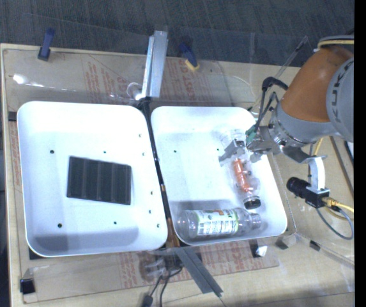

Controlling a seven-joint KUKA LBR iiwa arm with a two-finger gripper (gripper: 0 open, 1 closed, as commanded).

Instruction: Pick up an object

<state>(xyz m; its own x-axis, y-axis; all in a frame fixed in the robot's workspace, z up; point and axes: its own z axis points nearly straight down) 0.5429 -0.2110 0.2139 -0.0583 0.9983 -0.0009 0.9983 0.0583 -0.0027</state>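
In the right bin (189, 171) a small clear vial (243, 176) with orange contents and a black cap lies lengthwise near the right wall. A clear plastic bottle (218, 222) with a green-and-white label rests on its side along the front wall. My gripper (235, 149) hangs low over the right bin, just beyond the far end of the orange vial and close to it. Nothing can be seen held in it. A flat black ribbed rectangle (99, 180) lies in the middle of the left bin (42, 133).
The grey arm with its orange band (310, 91) comes in from the right over the right bin's wall. A metal bar (155, 62) stands at the back between the bins. Blue clamps (46, 43) sit on the bench's far edge.
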